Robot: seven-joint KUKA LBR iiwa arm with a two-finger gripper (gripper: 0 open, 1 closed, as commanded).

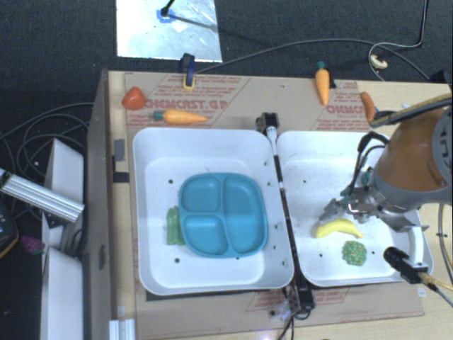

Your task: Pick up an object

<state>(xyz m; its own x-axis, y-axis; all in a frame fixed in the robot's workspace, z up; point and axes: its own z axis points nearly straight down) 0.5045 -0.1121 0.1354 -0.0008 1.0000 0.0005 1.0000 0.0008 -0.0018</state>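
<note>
In the right bin (pixel 311 154) lie a yellow banana (pixel 337 228) and, just below and to its right, a green broccoli piece (pixel 354 253). My gripper (pixel 342 211) reaches in from the right and hangs directly over the banana's upper edge, with its grey fingers (pixel 333 209) spread on either side. Nothing is between them. The left bin (pixel 152 161) holds a blue divided plate (pixel 222 214) with a green object (pixel 173 226) against its left side.
Beyond the bins, on the cardboard, lie two carrots (pixel 322 83) (pixel 180 117), a red tomato-like piece (pixel 133 98) and an orange piece (pixel 367 105). A black divider rail (pixel 279 176) runs between the bins. Cables trail at the left and top.
</note>
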